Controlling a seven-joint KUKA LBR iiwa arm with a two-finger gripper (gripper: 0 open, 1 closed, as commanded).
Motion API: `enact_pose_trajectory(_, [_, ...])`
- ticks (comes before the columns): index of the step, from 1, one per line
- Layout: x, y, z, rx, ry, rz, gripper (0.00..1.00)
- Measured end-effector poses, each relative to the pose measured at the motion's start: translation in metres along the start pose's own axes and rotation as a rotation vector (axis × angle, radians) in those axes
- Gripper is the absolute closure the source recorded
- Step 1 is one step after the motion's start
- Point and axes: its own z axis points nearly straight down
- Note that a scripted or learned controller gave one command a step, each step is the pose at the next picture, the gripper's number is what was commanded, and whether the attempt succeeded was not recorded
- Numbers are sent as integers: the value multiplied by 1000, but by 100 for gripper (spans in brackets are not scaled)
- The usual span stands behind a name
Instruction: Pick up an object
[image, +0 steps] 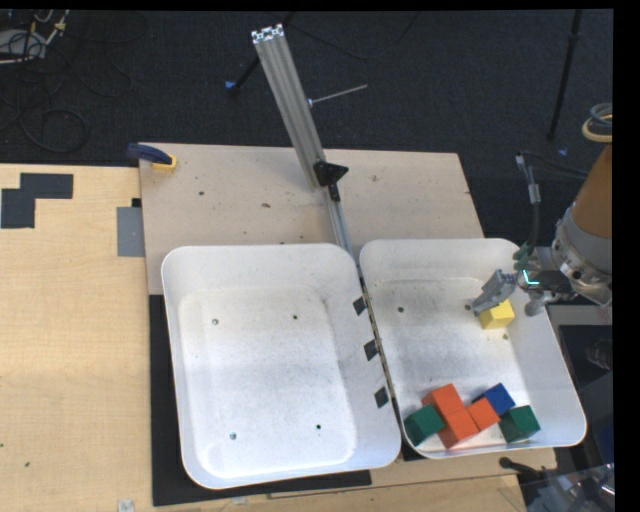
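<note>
Yellow block (497, 316), small, lying in the upper part of the right white bin (440, 262), directly under the claw (497, 293) and touching or nearly touching its grey tips; whether the block sits between the tips or just below them is hard to make out, so its being held cannot be confirmed, and how far the claw is open cannot be told either. Grey arm (580, 255), entering from the right, its upper part cut off at the frame edge, the orange band (610, 195) only partly visible. Cluster of blocks at the near corner of the same bin: two orange blocks (462, 412), one blue block (500, 398), two green blocks (425, 423), packed touching one another, some faces hidden behind neighbours. Left white bin (190, 275), speckled with dark dust. Pale wooden surface (240, 190) beneath both bins. Slanted aluminium rail (292, 100) rising from between the bins. Small blue-and-yellow clamp (152, 155) at the surface's far left corner.
</note>
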Motion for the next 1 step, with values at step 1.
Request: enact_pose_trajectory(1, [-1, 1, -2, -4, -1, 2, 0])
